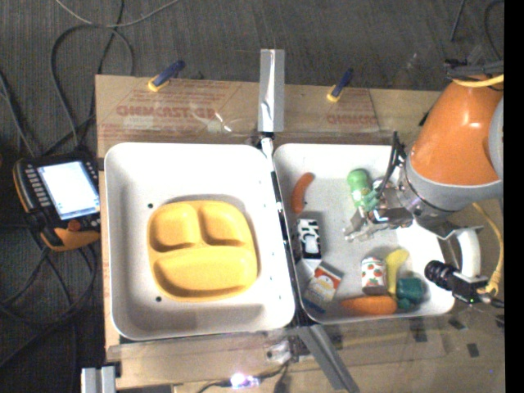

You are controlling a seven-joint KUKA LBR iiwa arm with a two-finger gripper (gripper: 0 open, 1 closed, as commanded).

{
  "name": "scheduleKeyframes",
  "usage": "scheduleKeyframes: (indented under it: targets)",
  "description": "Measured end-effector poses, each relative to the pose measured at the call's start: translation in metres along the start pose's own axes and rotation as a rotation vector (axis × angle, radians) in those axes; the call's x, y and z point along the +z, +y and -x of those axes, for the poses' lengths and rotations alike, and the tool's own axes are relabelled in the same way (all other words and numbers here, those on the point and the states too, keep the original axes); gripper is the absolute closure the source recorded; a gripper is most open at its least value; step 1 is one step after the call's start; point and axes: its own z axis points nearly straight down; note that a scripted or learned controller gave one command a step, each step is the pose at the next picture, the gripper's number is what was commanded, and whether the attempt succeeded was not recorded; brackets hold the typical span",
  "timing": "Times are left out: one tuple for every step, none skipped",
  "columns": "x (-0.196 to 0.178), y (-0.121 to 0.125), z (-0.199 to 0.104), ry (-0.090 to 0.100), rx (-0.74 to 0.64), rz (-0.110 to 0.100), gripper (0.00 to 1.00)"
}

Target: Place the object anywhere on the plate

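Note:
A yellow divided plate (203, 248) lies in the left white bin (123, 219). The right white bin (344, 158) holds several small items. My gripper (360, 226) hangs low over the middle of that bin, just below a green item (358, 179) and right of a black box (309, 237). I see nothing clearly held by it. The arm's orange band (458, 125) and grey wrist cover the bin's right side.
Also in the right bin are an orange-red sausage shape (302, 190), a small carton (324, 282), a carrot (368, 304), a small can (373, 273), a yellow banana shape (395, 267) and a teal item (412, 291). A pendant (61, 191) sits left of the bench.

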Motion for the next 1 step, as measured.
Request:
scheduleKeyframes:
  targets:
    - [0.0417, 0.0277, -0.0718, 0.0, 0.012, -0.002, 1.0]
